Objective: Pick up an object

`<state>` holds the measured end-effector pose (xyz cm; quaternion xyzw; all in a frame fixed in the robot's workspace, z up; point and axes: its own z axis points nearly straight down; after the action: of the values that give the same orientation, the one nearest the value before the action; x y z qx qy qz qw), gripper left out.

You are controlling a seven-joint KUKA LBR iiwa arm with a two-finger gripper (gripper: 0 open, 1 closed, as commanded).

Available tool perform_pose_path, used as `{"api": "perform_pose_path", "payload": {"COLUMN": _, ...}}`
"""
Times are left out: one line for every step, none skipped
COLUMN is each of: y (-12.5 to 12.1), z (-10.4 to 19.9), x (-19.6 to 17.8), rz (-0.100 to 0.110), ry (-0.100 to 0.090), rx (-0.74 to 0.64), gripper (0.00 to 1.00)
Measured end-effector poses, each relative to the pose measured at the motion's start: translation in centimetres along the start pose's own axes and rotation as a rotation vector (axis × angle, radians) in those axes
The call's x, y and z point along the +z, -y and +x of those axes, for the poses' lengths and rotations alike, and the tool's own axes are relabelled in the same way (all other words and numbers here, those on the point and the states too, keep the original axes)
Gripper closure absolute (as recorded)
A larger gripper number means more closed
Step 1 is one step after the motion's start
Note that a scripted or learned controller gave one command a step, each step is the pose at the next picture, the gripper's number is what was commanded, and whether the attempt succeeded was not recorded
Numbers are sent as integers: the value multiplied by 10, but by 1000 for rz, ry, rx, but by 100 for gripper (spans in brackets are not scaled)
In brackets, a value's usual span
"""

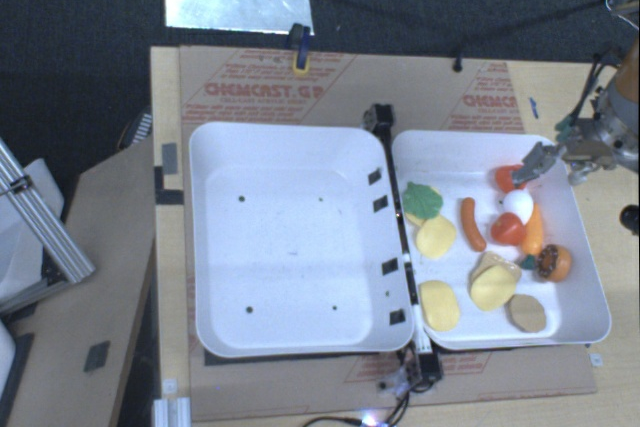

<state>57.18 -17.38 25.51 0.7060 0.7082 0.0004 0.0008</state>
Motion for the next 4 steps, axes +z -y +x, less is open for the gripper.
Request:
{"api": "perform_pose_path", "payload": {"y": 18, "z": 18, "x": 178, "rz": 6, "ry": -2, "rx": 2, "gripper": 0}}
{"api": "perform_pose_path", "payload": {"y": 15, "z": 16, "x": 160, "rz": -3, "ry": 1, "rx": 1, "gripper": 100}}
{"api": "perform_pose_path", "payload": {"y": 15, "z": 28, "x": 10, "rz": -17, "ry": 4, "rx": -3, "gripper": 100}}
{"api": "perform_pose_path", "payload": {"y": -68, "z": 29, "x": -25, "rz": -11, "ry": 3, "rx": -4, "gripper": 100}}
